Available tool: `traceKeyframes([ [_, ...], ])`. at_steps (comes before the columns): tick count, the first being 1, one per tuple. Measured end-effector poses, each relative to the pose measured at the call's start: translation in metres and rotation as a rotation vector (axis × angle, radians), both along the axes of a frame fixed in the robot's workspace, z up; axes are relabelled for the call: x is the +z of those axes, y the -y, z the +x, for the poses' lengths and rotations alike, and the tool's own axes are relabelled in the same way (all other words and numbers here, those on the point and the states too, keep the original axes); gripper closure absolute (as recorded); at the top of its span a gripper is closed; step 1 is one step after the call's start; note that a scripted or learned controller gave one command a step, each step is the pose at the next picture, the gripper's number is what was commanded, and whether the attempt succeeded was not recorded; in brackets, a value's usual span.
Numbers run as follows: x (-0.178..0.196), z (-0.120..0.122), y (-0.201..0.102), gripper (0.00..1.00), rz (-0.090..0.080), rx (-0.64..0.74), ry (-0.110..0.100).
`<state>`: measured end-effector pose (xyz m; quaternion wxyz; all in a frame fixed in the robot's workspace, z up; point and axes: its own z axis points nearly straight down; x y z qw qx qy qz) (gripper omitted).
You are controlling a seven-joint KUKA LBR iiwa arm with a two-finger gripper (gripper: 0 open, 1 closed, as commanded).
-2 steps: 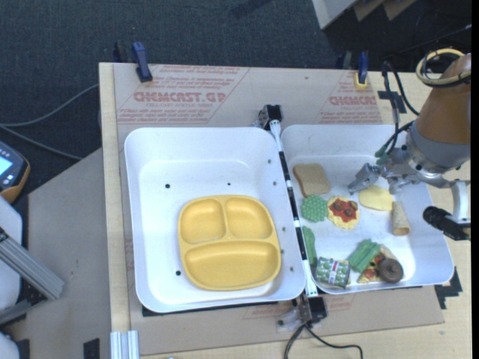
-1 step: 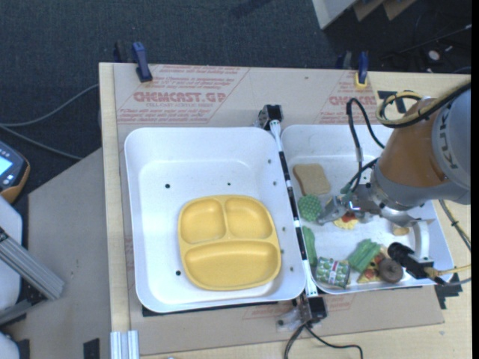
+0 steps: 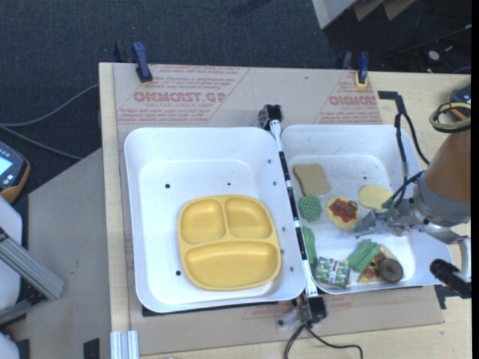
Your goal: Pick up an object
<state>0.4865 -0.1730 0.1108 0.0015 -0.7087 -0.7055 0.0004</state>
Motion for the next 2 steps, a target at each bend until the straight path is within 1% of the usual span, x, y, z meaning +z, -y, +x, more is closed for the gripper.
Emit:
traceKeyframes([
  [1,0.020,0.058,-0.084,0.00,0.001,0.015,0.009],
  [2,-0.028,0.055,-0.036,0.00,-0.001,0.002,-0.001],
])
